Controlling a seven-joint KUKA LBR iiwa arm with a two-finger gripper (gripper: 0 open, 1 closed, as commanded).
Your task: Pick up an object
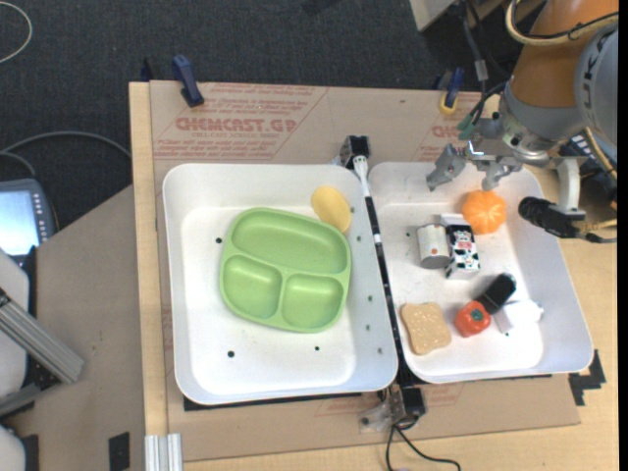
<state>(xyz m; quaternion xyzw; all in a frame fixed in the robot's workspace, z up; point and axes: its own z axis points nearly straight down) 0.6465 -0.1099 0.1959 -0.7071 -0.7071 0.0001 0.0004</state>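
Observation:
My gripper [468, 171] hovers over the far edge of the right bin [559, 346], open, its two fingers spread with nothing between them. An orange fruit [484, 212] lies just in front of it, a little nearer the camera. Further into the bin are a grey can [430, 245] on its side, a small black-and-white box [463, 249], a black object [497, 290], a red tomato-like piece [472, 320] and a slice of toast [425, 328].
The left bin [186, 263] holds a green divided plate [287, 268] and a yellow lemon-like piece [332, 206] near the ridge between the bins. A black cylinder [546, 215] on the arm's side overhangs the right bin's rim.

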